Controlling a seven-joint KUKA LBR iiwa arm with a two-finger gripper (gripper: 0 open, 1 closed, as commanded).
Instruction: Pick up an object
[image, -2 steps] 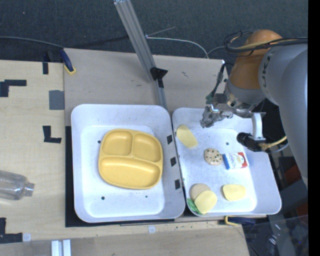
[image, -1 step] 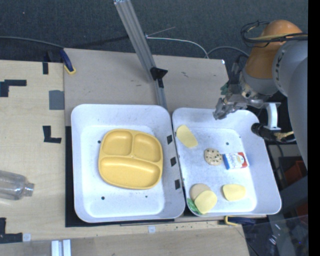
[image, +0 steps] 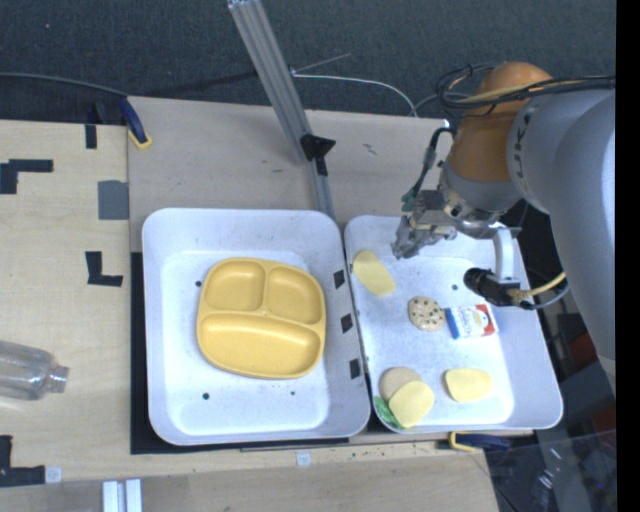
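In the right bin (image: 520, 385) lie a pale yellow piece (image: 374, 273) near the left wall, a chocolate-chip cookie (image: 426, 314), a small red, white and blue packet (image: 471, 322), a yellow oval piece (image: 467, 384) and a tan and yellow pair over something green (image: 404, 396) at the front. My gripper (image: 409, 244) hangs over the bin's back left part, just right of and behind the pale yellow piece, with its fingers pointing down. Nothing shows between the fingers.
The left bin (image: 170, 300) holds a yellow divided plate (image: 262, 317). A metal pole (image: 275, 75) slants down to the bins' back edge. A clear plastic bottle (image: 28, 368) lies on the bench at far left. Cables trail behind the arm.
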